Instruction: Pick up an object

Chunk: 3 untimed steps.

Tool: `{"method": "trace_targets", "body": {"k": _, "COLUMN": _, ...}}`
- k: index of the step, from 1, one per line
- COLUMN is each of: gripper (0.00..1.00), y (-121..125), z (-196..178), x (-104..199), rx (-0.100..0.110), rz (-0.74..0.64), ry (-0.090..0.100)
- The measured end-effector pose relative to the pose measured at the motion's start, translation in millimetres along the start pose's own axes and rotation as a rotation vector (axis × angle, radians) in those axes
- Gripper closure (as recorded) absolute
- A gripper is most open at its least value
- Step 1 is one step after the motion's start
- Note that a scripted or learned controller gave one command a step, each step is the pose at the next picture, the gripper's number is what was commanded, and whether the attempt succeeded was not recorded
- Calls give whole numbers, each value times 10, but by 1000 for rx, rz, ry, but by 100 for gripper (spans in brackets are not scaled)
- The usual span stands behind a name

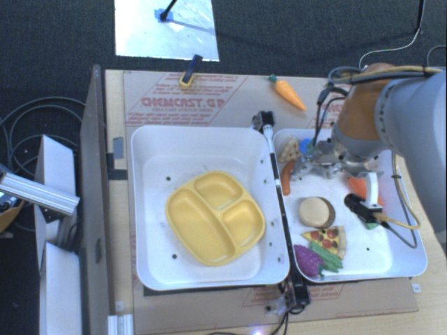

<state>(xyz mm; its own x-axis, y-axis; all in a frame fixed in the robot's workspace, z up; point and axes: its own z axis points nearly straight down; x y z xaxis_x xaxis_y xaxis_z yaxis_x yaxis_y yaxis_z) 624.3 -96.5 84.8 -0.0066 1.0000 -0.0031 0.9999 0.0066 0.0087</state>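
The right bin [401, 257] holds several toy foods. A round tan bun [316, 211] lies in its middle. Just in front of the bun are a pizza slice [328, 240], a purple bunch of grapes [306, 258] and a green piece [330, 263]. A red sausage [286, 177] lies along the bin's left wall, with a small yellow and tan piece [291, 149] behind it. An orange piece [357, 185] peeks out under the wrist. My gripper [307, 166] hangs low over the back left of this bin, right of the sausage and behind the bun.
The left bin [150, 187] holds a yellow divided plate [214, 216]. A toy carrot [288, 93] lies on the board behind the right bin. A yellow and blue clip [188, 75] sits at the board's far edge. The arm [405, 117] covers the right bin's back right corner.
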Motion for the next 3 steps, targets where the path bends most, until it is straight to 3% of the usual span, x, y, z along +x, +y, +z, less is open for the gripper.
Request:
{"method": "trace_targets", "body": {"k": 1, "gripper": 0, "y": 370, "z": 22, "x": 35, "rx": 56, "rz": 5, "ry": 0}}
{"method": "trace_targets", "body": {"k": 2, "gripper": 100, "y": 365, "z": -73, "x": 22, "rx": 50, "rz": 6, "ry": -1}}
{"method": "trace_targets", "body": {"k": 3, "gripper": 100, "y": -146, "z": -1063, "x": 691, "rx": -2, "rz": -4, "ry": 6}}
